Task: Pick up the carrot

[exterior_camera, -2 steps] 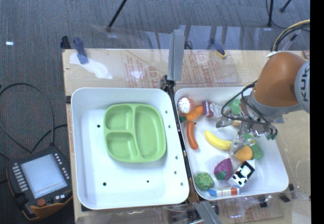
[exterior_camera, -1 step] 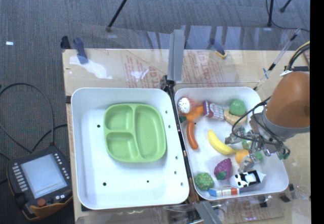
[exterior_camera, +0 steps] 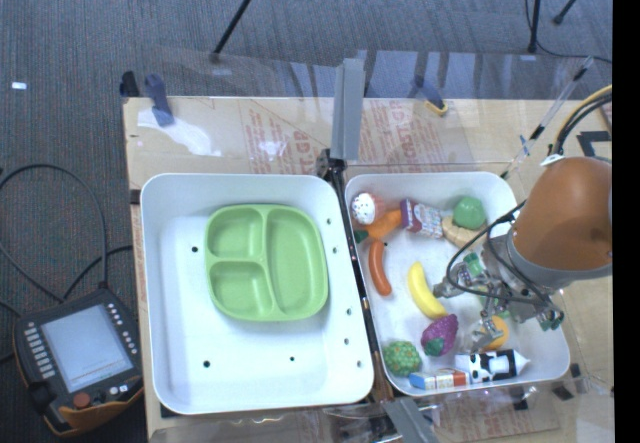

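The bench (exterior_camera: 250, 136) carries two white bins side by side. The left bin (exterior_camera: 180, 331) holds a green plate (exterior_camera: 267, 261) with three compartments. The right bin (exterior_camera: 540, 356) holds a scatter of toys. The arm (exterior_camera: 565, 216) reaches in from the right, its orange band over the bin's right side, and the gripper (exterior_camera: 495, 306) hangs low in the bin near the right wall; whether its jaws are apart or together cannot be told, as wires and the wrist hide them. The carrot (exterior_camera: 380, 268) lies lengthwise near the bin's left wall, well apart from the gripper. A banana (exterior_camera: 424, 293) lies between carrot and gripper. Below it sit purple grapes (exterior_camera: 439, 335) and a green broccoli (exterior_camera: 402, 358). A small cow (exterior_camera: 490, 365) stands by the front wall.
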